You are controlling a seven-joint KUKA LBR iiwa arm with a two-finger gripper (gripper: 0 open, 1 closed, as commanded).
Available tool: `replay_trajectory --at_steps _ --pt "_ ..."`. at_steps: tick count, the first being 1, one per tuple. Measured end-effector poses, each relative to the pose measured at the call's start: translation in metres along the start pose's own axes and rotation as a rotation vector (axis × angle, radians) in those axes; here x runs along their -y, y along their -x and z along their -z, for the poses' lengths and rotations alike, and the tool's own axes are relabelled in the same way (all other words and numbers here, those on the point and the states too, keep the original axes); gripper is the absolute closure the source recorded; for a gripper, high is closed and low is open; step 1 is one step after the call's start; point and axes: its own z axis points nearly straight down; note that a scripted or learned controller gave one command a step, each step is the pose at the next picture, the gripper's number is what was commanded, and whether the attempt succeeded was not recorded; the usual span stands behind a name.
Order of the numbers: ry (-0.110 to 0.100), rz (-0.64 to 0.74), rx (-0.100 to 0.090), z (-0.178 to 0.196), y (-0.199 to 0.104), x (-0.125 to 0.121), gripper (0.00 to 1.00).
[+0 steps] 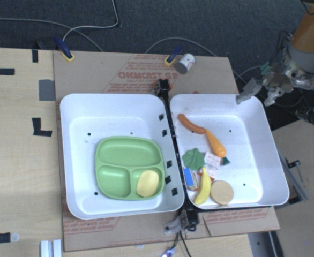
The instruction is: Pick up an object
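The right bin (253,143) holds an orange-red sausage (192,123), a carrot (215,142), a green leafy piece (193,157), a small white and red packet (211,162), a blue packet (189,176), a banana (203,186) and a tan round disc (222,192). They lie clustered in the bin's left half. My gripper (259,94) hangs over the bin's far right corner, well away from the objects. It is open, with nothing between its fingers.
The left bin (76,143) holds a green divided plate (126,159) with a yellow lemon-like object (148,182) in its front right compartment. A grey cylinder (185,63) and clamps sit on the cardboard behind the bins. Cables run across the dark floor.
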Motion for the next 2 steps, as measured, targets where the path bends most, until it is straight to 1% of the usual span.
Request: replay_trajectory --at_steps 1,2 --pt "0.004 0.001 0.000 -0.189 -0.036 -0.017 0.00" --pt "0.010 -0.005 0.010 -0.189 -0.085 0.030 0.00"
